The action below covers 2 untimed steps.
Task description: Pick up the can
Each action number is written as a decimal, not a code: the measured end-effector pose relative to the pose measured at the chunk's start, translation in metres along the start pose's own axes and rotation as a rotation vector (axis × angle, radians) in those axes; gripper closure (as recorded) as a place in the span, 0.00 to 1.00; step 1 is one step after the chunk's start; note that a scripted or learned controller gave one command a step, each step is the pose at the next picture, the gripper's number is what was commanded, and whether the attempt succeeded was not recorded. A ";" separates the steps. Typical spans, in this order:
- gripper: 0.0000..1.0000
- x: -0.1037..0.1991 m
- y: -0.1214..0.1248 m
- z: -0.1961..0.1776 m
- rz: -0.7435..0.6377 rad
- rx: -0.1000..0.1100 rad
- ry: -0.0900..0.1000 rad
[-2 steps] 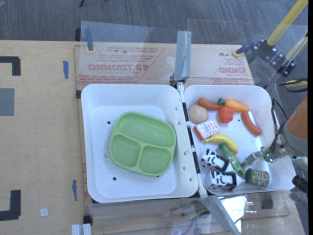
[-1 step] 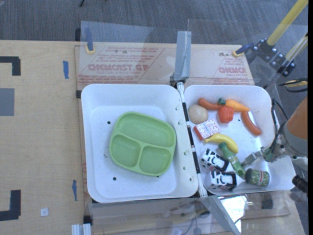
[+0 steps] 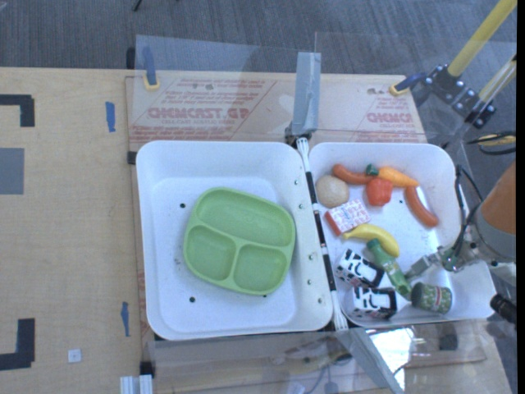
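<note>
From my camera view, the can (image 3: 432, 297) lies on its side in the right bin (image 3: 447, 161), at its near wall, label unreadable. The gripper (image 3: 447, 259) hangs just above the can, apart from it; I cannot tell its state. The green bottle (image 3: 389, 268) crowds the can's left. The arm (image 3: 500, 212) is cut off.

Both bins white: left bin (image 3: 156, 245), right bin (image 3: 443, 158). Divided plate (image 3: 238, 240) light green. Banana (image 3: 373, 236) yellow. Carrot (image 3: 398, 176) orange; pepper (image 3: 378, 191) red-orange. Potato-like item (image 3: 332, 190) beige. Card (image 3: 348, 217) red-and-white checked. Cow-pattern pieces (image 3: 367, 281) black and white. Bottle (image 3: 389, 268) green. Can (image 3: 431, 297) green-labelled. Surface (image 3: 66, 220) pale wood with blue tape marks (image 3: 110, 116).
</note>
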<state>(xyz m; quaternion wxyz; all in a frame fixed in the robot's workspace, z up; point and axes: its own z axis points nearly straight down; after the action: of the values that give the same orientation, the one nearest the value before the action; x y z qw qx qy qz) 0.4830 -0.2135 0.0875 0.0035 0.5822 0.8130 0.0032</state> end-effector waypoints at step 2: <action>0.00 0.000 0.000 0.000 0.000 0.000 0.000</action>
<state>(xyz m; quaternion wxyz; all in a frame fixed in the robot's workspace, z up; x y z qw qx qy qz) 0.4830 -0.2135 0.0875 0.0034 0.5822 0.8130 0.0032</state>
